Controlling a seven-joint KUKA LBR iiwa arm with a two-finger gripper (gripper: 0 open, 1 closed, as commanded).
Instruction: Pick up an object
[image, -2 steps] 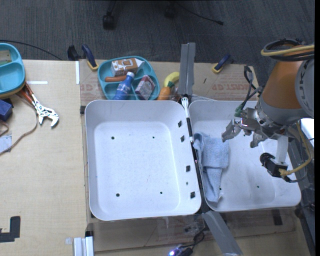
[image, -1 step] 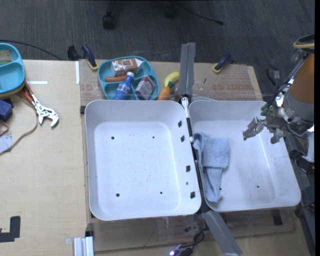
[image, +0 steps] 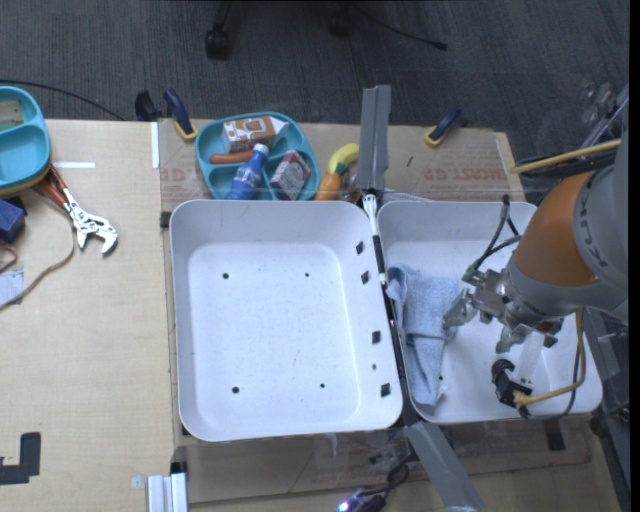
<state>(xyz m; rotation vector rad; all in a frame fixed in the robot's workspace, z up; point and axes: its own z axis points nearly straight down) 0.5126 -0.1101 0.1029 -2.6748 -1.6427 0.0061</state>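
right bin: shallow white plastic bin (image: 560, 405), holding the one graspable item and the arm's working end.
cloth: crumpled pale blue-grey cloth (image: 425, 325), bunched against the bin's left wall, trailing down toward the near corner; probably lying where dropped, folds raised enough to pinch.
arm: grey arm with orange band (image: 560, 235), reaching in from the right, wrist bent down over the bin floor.
gripper: two-finger gripper (image: 478, 308) low in the bin, just beside the cloth's right edge; contact with the fabric not certain.
jaws: cannot tell whether spread or closed; nothing visibly between them.
left bin: matching white bin (image: 190, 330), apart from the action.
background: teal divided tray (image: 212, 160) with small packaged items beyond the bins; silver wrench (image: 88, 225) on the wooden bench at left.
stage: judged as approach to the cloth, no lift yet.
risk: soft fabric may slip from a shallow pinch.
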